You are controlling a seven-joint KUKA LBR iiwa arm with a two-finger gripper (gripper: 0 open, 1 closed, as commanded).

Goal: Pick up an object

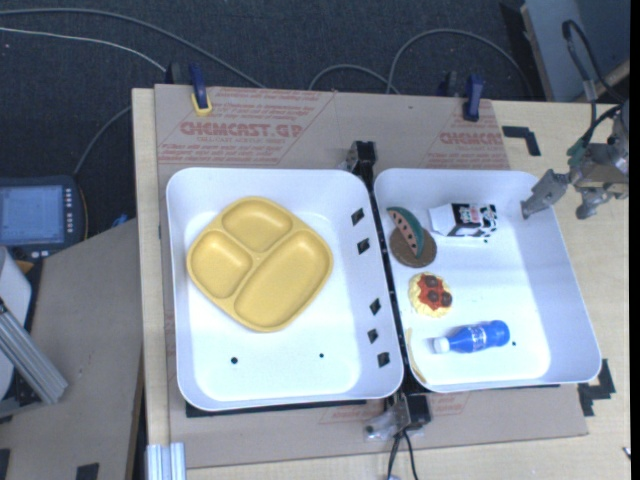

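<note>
Fingers (565,190) spread open, empty, at right bin's (560,298) upper right rim. Blue bottle (473,338) lying near front of that bin: likely light, stiff, round, prone to roll. Best pinched across mid-body, not cap.

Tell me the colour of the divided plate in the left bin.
Yellow: the three-compartment plastic plate shows it plainly in the camera view.
</note>
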